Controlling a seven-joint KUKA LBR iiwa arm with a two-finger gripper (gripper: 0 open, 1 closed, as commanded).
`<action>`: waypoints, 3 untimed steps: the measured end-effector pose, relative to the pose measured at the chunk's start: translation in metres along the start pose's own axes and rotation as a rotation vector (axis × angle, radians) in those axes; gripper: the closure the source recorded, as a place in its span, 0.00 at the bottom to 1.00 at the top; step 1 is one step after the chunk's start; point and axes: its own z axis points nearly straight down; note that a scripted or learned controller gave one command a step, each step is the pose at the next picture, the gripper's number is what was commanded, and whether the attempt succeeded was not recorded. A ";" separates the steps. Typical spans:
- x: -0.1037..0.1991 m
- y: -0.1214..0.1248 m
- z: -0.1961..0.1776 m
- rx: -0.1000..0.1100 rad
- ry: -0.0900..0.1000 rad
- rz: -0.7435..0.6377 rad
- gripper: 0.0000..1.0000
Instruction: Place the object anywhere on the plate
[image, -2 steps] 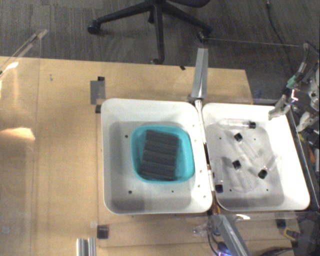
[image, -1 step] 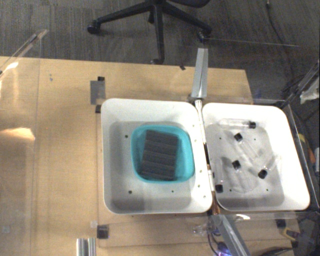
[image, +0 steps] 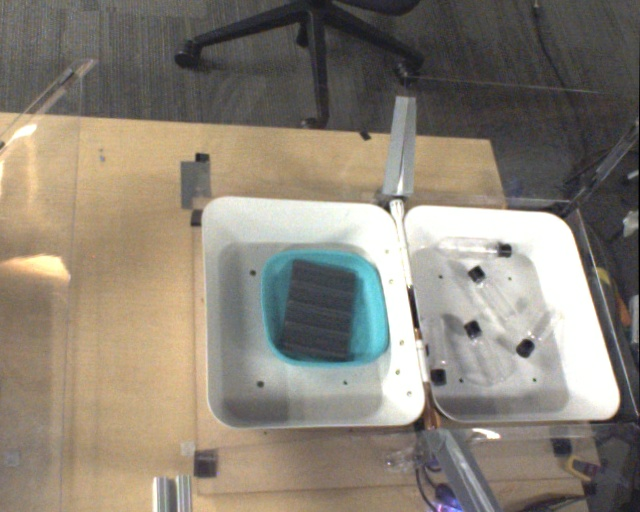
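Dark ribbed block (image: 320, 317) lying on the teal plate (image: 372, 290) in the left bin (image: 230, 380).

The block is a charcoal rectangle with about four ridges running crosswise; its long axis runs roughly 12 to 6 o'clock, the top tipped slightly toward 1. It sits flat at the plate's centre. In the right bin (image: 590, 330), at 3 o'clock from the plate, lie several clear vials with black caps (image: 471, 328).
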 end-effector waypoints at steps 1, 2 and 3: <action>-0.007 0.002 0.000 -0.001 0.000 0.099 0.00; -0.009 0.003 0.000 0.000 0.000 0.198 0.00; -0.014 0.007 0.000 0.001 0.000 0.323 0.00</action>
